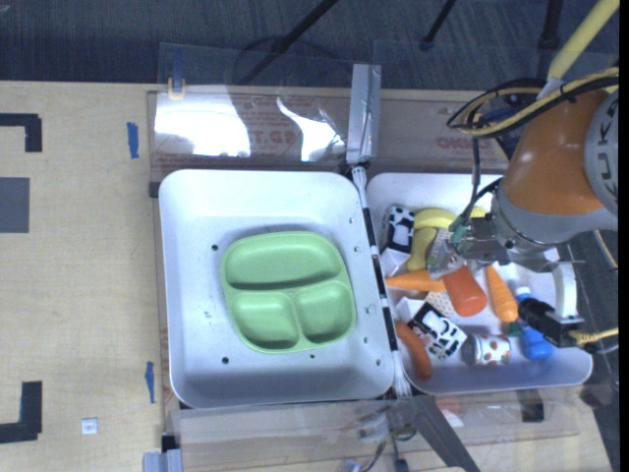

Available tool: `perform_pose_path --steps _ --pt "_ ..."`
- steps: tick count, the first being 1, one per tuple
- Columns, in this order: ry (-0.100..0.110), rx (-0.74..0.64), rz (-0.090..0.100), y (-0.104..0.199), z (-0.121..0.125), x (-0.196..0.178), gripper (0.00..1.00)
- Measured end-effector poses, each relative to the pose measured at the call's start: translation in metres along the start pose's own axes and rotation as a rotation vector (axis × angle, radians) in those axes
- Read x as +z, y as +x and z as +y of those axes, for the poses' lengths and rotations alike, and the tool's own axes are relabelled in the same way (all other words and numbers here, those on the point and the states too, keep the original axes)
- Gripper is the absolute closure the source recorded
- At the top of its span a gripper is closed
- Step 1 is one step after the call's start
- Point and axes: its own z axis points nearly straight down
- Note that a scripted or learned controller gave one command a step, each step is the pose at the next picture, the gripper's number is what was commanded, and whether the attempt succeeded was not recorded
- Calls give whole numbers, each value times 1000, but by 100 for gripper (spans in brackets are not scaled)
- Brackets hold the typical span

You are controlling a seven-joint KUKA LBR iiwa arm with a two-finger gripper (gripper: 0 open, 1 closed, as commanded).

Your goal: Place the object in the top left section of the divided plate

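Note:
The green divided plate lies in the left white bin. It has one long section at the back and two smaller ones in front, all bare. My gripper hangs low over the right bin, at the near end of a yellow banana. Just in front of it are an orange block and a carrot. The wrist body hides whether anything sits in its grasp.
The right bin also holds a black-and-white cow toy, a second carrot, a black-and-white patterned item, a small can, a blue piece and a red-orange piece. A ridge separates the bins.

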Motion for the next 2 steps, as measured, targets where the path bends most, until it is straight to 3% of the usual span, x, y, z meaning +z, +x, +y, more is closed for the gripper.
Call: perform_pose_path --steps 1,2 --pt "1 -92 0 67 -37 0 100" --pt "-1 -89 -1 66 -37 -9 100"
